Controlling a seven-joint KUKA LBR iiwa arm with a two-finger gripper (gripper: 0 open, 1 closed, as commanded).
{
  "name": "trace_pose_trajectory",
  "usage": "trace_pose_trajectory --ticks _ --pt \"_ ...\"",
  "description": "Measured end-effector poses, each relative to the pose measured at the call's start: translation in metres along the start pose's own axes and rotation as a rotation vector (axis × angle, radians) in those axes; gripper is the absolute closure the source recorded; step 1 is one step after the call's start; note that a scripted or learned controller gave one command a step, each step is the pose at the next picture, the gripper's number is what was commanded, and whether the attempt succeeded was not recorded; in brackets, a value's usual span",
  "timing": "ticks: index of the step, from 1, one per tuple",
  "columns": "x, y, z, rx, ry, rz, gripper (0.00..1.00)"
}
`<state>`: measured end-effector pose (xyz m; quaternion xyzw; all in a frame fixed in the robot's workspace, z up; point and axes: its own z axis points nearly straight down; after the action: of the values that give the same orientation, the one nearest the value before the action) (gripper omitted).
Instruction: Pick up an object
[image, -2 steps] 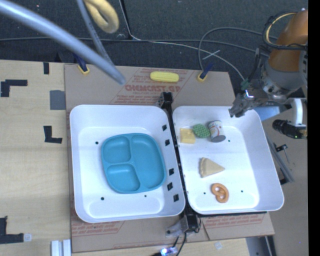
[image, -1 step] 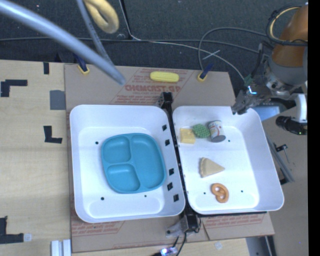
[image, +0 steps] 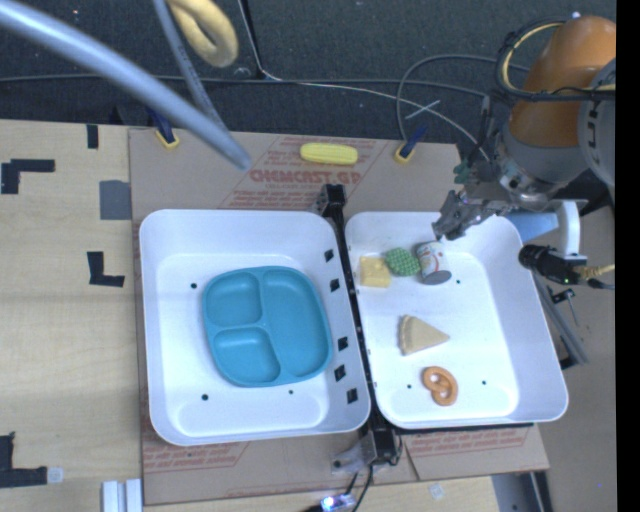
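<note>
Camera view, glossy blue tray (image: 266, 325), wedge-shaped cheese (image: 421, 334)

The arm (image: 560, 90) is running off the picture's right and top edges, its wrist is covering the gripper (image: 450, 222) so the fingers are too small and dark to read, and a blurred grey tube (image: 130, 70) is crossing the upper left corner.
</note>
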<state>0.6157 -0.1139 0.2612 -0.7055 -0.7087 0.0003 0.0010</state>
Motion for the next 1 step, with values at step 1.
trace_pose_trajectory --ticks 1 --pt "0.0538 -0.0026 0.0154 0.000 0.000 -0.001 1.00"
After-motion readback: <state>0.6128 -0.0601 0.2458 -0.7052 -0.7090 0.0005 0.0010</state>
